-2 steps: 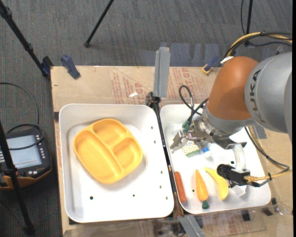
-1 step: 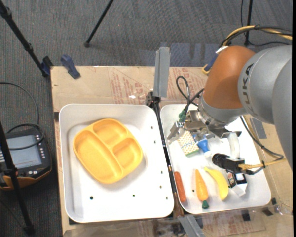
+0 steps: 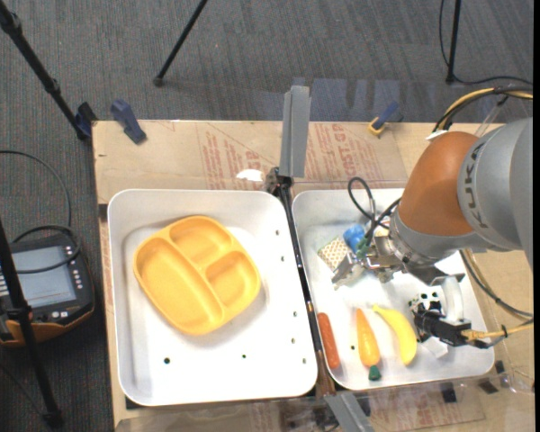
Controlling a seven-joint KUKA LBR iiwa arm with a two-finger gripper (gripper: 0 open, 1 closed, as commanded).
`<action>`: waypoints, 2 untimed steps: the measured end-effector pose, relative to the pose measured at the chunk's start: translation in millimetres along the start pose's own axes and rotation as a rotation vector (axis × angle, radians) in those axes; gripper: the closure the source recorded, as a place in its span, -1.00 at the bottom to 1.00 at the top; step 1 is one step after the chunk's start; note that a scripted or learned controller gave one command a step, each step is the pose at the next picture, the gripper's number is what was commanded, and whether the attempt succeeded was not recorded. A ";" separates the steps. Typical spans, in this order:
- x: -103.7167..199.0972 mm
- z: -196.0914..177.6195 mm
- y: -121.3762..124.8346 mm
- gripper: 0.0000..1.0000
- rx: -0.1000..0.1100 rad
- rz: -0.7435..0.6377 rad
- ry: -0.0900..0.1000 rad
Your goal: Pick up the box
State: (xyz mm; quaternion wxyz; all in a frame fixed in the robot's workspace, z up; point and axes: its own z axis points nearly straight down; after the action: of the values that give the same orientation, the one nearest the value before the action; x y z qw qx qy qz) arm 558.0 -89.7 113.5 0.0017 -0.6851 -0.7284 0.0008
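The yellow plastic divided tray (image 3: 196,274) lies alone in the left white bin (image 3: 144,367), well left of the centre divider (image 3: 297,232), out of the arm's way. Just right of that divider, in the right white bin (image 3: 319,210), sits the small pale speckled box (image 3: 334,254), the task's thing, with a blue object (image 3: 355,237) touching its right side. The gripper (image 3: 355,270) hangs just right of the box; whether its fingers are spread or pinching, I cannot tell. Below lie a red sausage (image 3: 329,340), an orange carrot (image 3: 367,338) and a yellow banana (image 3: 396,331).
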 end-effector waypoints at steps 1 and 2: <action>-1.7 26.0 59.6 -1.00 -0.002 -0.097 0.000; -1.8 15.6 60.1 1.00 -0.002 -0.096 0.002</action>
State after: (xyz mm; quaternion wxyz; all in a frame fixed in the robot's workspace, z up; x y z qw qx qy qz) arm 618.1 -87.8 97.8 0.0015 -0.6495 -0.7604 -0.0008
